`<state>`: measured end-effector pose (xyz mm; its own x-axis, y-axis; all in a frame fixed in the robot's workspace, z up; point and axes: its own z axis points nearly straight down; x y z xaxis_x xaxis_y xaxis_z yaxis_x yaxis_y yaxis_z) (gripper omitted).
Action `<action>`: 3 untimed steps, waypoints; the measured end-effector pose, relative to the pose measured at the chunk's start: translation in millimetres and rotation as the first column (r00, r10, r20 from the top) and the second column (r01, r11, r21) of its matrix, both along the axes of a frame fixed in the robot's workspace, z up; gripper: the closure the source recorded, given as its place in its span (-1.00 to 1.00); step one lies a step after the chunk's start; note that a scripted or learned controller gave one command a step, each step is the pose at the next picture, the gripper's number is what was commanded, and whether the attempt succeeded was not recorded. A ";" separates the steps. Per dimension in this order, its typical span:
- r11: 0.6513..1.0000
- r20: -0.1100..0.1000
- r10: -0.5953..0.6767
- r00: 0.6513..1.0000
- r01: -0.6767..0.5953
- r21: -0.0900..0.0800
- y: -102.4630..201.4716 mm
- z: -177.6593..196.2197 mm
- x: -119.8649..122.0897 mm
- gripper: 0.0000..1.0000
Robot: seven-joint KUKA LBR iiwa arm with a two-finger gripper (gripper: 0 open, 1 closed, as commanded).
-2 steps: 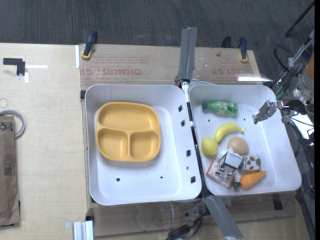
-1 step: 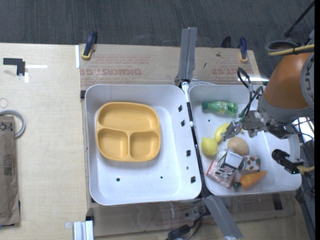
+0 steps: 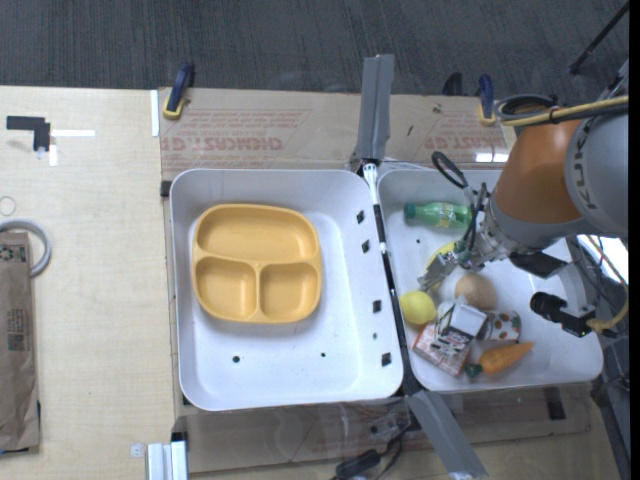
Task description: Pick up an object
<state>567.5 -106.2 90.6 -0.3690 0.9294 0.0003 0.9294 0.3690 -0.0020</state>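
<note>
Nearest me, along the right bin's (image 3: 590, 366) near edge, I note an orange carrot (image 3: 506, 357) and a printed packet (image 3: 444, 346), with a yellow lemon (image 3: 419, 308) by its left wall. Mid-bin, my gripper (image 3: 462, 255) hangs just above a tan potato (image 3: 476, 290); I cannot tell how its fingers stand. Farther back lies a green bottle (image 3: 437, 213), and the left bin (image 3: 200, 368) carries a yellow divided tray (image 3: 256, 263).

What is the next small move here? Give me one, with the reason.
Probably a short descent onto one item, likely the tan round object. The pincer hangs above the right bin with nothing visibly between its fingers. Just below it lie the tan object, a lemon and a small box, packed close, so a careful drop seems wise.
</note>
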 end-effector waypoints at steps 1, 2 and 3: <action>1.000 -0.001 -0.004 1.000 0.004 0.000 -0.9 8.0 -0.2 1.00; 0.990 0.000 -0.141 0.990 0.141 -0.001 33.7 125.1 2.6 1.00; 0.985 0.000 -0.174 0.985 0.174 -0.002 66.2 144.3 29.6 1.00</action>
